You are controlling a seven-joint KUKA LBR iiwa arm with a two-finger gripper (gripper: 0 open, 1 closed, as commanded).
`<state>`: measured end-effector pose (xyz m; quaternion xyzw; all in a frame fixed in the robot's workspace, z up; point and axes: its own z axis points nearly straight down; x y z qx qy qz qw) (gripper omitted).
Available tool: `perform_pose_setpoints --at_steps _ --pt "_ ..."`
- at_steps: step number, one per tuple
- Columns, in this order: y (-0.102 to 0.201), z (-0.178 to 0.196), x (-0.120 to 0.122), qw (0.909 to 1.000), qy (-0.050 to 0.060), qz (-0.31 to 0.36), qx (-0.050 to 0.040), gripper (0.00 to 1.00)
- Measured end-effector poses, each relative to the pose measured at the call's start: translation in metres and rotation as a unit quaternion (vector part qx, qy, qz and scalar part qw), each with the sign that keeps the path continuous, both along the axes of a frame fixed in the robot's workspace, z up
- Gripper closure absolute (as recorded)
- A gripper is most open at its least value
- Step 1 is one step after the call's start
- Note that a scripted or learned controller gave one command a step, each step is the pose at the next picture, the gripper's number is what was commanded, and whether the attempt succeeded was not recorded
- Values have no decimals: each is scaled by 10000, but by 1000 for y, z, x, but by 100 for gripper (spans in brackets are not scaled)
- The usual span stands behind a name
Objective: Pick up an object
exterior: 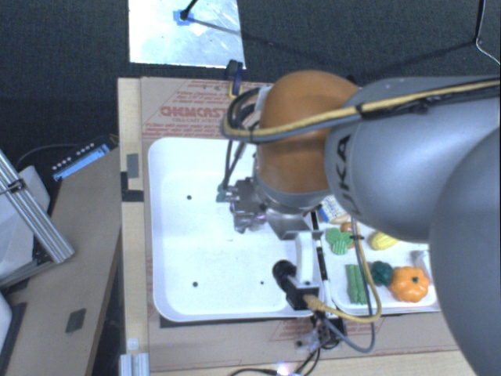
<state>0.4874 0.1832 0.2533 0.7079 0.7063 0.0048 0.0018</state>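
The arm hangs over the left bin, and its gripper is hard to read: from this slant I cannot tell how it is set or whether anything sits in it. The candidate objects lie in the right bin, well apart from the gripper: a small orange pumpkin, a dark teal lump, a yellow piece, a leafy green toy and a ribbed green strip.

The likeliest failure, in my judgement, is a grasp that comes away with nothing, since the bin floor near the gripper looks bare (just two or three dark specks on smooth white plastic). The rounded, glossy pumpkin could also squirt out of a two-finger pinch, and loose cables draped across the divider could snag.
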Motion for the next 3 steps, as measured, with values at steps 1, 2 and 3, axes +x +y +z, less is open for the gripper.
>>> perform_pose_setpoints --at_steps 1,2,3 --pt "2 3 0 10000 35 25 -12 100" --pt "2 13 1 10000 32 30 -7 100" --pt "55 18 -1 10000 41 54 -7 100"
